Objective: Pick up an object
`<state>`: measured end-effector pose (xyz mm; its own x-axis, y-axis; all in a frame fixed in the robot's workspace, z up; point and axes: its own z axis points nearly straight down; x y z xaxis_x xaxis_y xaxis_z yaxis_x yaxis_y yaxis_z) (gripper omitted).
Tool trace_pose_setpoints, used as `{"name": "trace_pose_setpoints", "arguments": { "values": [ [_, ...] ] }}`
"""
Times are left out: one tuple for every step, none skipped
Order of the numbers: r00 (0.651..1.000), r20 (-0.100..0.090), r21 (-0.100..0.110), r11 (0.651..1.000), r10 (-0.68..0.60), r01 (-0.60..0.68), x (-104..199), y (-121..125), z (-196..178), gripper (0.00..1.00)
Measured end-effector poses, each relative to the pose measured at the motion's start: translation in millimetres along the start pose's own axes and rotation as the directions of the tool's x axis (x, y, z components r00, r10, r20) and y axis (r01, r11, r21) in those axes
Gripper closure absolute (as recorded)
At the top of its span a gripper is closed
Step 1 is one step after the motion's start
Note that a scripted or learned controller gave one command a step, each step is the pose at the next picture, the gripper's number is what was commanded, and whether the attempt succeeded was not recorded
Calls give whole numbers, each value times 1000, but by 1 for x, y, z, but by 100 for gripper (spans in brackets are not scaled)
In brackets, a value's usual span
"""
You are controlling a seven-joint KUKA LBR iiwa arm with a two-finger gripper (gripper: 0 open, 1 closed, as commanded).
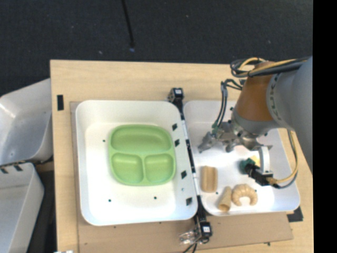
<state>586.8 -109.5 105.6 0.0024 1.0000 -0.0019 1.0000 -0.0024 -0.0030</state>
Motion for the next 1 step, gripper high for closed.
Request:
{"name": "trace_pose_setpoints", "arguments": {
  "values": [
    [1000, -2, -4, 1000, 6, -6, -1, 1, -13, 100]
  ]
}}
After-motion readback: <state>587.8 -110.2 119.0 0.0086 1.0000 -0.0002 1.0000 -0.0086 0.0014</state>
